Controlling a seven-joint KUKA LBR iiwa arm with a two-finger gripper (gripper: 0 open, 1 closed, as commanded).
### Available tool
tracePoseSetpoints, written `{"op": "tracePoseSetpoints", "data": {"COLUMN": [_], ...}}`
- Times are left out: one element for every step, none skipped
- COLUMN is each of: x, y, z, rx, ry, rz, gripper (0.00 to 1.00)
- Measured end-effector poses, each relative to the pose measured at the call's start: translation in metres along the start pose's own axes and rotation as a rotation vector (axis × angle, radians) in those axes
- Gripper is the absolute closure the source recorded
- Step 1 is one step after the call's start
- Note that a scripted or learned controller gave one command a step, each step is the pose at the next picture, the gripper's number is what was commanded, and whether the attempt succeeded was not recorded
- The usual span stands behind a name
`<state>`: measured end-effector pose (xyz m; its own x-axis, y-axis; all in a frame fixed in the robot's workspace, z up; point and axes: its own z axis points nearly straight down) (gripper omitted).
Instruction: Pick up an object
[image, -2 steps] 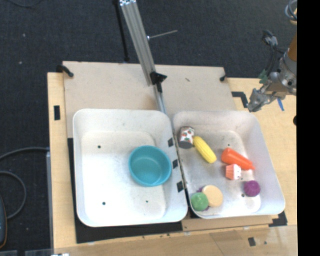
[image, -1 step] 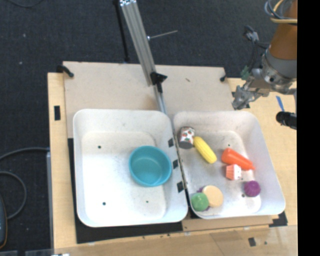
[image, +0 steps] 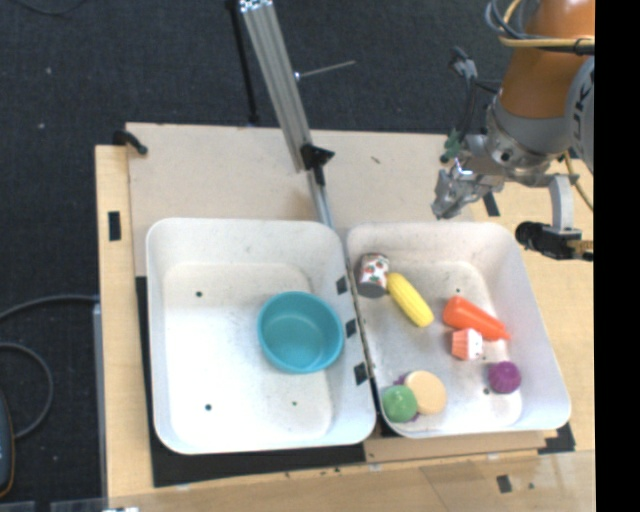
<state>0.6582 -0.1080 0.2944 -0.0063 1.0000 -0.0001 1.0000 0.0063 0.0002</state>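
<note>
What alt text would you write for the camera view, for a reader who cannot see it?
A grey arm's tool hovers over the far edge of the right bin, which holds toy food: a banana, a carrot and other small pieces. The left bin holds a blue bowl.

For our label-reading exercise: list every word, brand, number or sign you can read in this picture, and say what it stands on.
No text can be read anywhere.
The small cup in the right bin carries a red and white pattern, too blurred to tell whether it includes letters.
The blue bowl, the yellow corn and the carrot are plain.
</note>
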Motion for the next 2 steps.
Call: {"op": "tracePoseSetpoints", "data": {"x": [0.050, 0.107], "y": [0.009, 0.004], "z": [0.003, 0.019], "rx": [-0.001, 0.002], "ry": [0.000, 0.000], "rz": [0.000, 0.000], "gripper": [1.00, 1.00]}}
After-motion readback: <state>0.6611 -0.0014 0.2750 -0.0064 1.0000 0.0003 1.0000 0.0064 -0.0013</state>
